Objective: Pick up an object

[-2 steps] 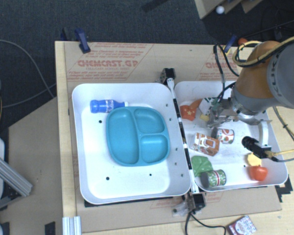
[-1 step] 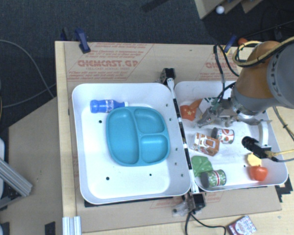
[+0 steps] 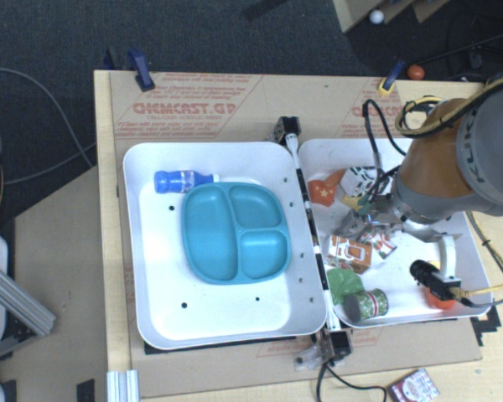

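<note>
Arm: grey, orange band, reaching down into the right bin [image 3: 478, 262].
End effector [image 3: 370, 218]: low over the clutter; whether it is spread or closed, and whether it has anything, I cannot tell, since the wrist hides it.
Likely target: red-and-white packet [image 3: 352, 252], just below the end effector, lying flat; long axis seems to run left-right, slightly tilted.
Neighbours: orange-red object [image 3: 322, 192] up-left of the end effector; green piece [image 3: 344, 283] and can [image 3: 367, 305] further below, can on its side, axis left-right.
Step advice: descend straight, straddle the packet's short side, avoid the bin wall.
Left bin [image 3: 151, 308]: blue divided tray [image 3: 235, 231], blue bottle [image 3: 180, 180], well left.
</note>
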Available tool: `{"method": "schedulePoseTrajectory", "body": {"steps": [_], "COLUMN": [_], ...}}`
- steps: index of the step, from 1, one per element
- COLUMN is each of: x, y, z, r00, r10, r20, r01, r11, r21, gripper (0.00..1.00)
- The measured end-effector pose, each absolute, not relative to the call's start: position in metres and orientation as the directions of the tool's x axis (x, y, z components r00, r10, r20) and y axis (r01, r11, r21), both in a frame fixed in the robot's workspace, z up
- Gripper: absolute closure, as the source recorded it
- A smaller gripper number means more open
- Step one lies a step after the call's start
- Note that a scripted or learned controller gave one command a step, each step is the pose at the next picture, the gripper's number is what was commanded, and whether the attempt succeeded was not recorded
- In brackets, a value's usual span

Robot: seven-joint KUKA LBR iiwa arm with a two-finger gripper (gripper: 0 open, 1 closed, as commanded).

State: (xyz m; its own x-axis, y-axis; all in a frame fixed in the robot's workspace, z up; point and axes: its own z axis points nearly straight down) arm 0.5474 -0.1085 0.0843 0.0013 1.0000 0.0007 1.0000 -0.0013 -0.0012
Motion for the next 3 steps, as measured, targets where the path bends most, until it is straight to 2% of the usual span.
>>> {"method": "schedulePoseTrajectory", "body": {"steps": [1,2,3], "x": [0.533,0.534,0.602], "y": [-0.117,-0.117,-0.055], "z": [0.084,0.095,0.185], "r00": [0.001,0.001,-0.001], "r10": [1.0,1.0,1.0], "r20": [0.001,0.0,0.001], "r01": [1.0,1.0,1.0], "r11": [-0.001,-0.001,0.001], "r21": [-0.001,0.004,0.002], "gripper": [0.0,1.0,1.0]}}
